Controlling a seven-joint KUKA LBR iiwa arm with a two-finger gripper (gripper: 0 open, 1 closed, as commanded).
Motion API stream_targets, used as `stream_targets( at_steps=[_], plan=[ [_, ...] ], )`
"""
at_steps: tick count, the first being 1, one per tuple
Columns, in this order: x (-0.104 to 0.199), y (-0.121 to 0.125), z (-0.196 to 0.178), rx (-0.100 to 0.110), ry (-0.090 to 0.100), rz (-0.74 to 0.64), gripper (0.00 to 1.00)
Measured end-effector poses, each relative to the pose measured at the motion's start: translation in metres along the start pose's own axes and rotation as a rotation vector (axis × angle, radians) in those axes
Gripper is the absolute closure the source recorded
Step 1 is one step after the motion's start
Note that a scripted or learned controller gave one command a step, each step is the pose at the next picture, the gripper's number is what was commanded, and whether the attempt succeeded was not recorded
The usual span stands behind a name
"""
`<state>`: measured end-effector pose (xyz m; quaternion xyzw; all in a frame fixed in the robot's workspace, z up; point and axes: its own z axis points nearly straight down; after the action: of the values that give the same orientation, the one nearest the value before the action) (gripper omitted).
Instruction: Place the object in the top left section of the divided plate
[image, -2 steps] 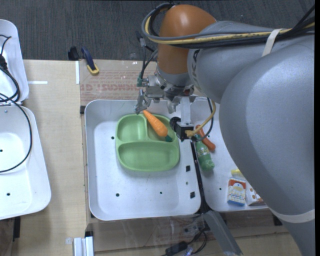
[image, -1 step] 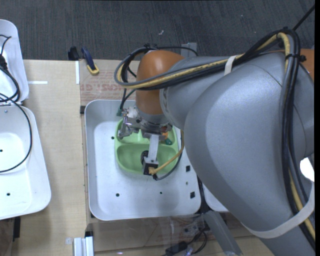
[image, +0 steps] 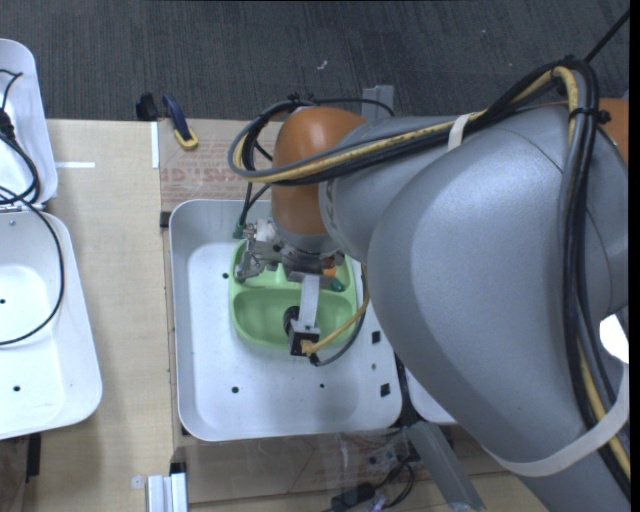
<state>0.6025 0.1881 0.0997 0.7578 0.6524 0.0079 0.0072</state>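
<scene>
My gripper (image: 295, 262) is low over the green divided plate (image: 255, 320), right above its far edge. I cannot tell from here whether it is apart or together, because the wrist hides it. The orange band (image: 305, 150) sits just beyond, and the grey arm (image: 480, 250) covers the scene's right side. The plate lies in the far half of the right bin (image: 260, 400), flat on the white floor. The compartments under the gripper are hidden from me. To the left, the other bin (image: 60, 390) holds a looping black cable (image: 55, 290). A small blue and yellow tool (image: 178, 125) lies on the bench (image: 110, 200) at the far edge.
</scene>
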Motion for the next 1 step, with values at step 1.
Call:
stream_targets(
  at_steps=[1],
  plan=[
    [-0.0059, -0.0001, -0.0066, 0.008, -0.009, 0.007, 1.00]
  ],
)
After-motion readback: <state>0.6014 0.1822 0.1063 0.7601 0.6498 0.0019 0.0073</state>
